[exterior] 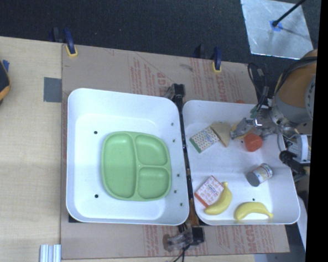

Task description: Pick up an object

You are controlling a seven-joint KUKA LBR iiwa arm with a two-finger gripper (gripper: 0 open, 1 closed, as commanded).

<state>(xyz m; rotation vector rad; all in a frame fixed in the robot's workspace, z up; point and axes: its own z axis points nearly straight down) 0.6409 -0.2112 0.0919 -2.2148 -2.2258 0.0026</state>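
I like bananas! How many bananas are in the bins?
2. Both lie in the right bin, near its front edge: one banana beside a small red-and-white packet, the other banana toward the front right corner.

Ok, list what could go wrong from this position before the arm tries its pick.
1. The gripper sits low in the right bin, close beside the red tomato-like object and a tan wedge; it could nudge one while reaching for the other.
2. The round red object may roll off if pinched off-centre.
3. The small grey can lies on its side nearby and could roll if bumped.
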